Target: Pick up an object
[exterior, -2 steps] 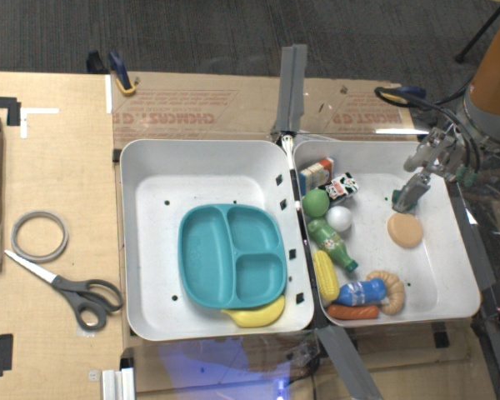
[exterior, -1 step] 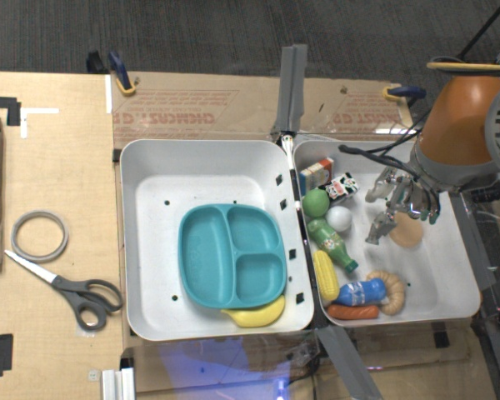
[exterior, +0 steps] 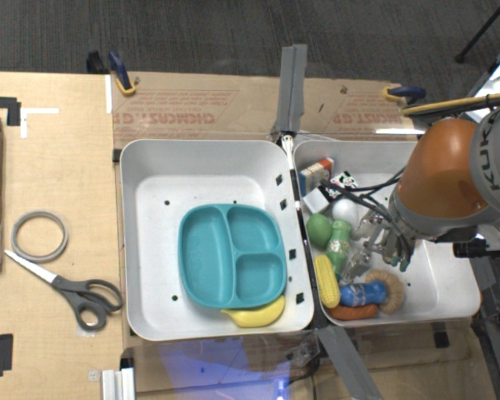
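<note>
A: Yellow corn lies against the right bin's left wall, green pieces just above it, probably heaped there.

B: Pincer hangs over that heap; its opening cannot be told, nothing seen held. Open room lies toward the bin's right side; the teal tray fills the left bin.

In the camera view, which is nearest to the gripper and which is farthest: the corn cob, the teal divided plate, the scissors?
Measured from the gripper, over the right bin:
1. Corn cob, in the right bin, just left of the gripper.
2. Teal divided plate, in the left bin.
3. Scissors, on the bench, left of both bins.
</note>
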You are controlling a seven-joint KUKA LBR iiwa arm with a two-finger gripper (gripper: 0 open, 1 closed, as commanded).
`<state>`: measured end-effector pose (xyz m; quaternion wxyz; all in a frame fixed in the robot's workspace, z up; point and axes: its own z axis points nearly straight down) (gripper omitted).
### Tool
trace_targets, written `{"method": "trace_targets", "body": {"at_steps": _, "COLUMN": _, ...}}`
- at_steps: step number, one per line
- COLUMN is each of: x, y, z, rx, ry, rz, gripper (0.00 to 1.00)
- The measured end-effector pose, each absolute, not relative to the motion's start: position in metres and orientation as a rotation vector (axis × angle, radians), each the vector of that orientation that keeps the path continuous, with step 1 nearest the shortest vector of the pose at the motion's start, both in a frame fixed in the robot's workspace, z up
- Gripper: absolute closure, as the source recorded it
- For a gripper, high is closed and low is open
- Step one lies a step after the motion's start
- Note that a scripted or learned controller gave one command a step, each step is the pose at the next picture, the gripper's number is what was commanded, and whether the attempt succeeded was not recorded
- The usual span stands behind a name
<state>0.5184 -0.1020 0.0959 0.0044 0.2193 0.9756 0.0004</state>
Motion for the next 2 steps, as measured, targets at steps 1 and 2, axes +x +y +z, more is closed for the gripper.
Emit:
{"method": "trace_targets", "body": {"at_steps": 1, "x": 0.494, "y": -0.133, "z": 0.104, "rx": 0.889, "ry": 2.956, "rz": 0.01, "gripper": 0.0}}
{"method": "trace_targets", "body": {"at_steps": 2, "x": 0.48, "y": -0.098, "z": 0.093, "rx": 0.909, "ry": 2.999, "rz": 0.002, "gripper": 0.0}}
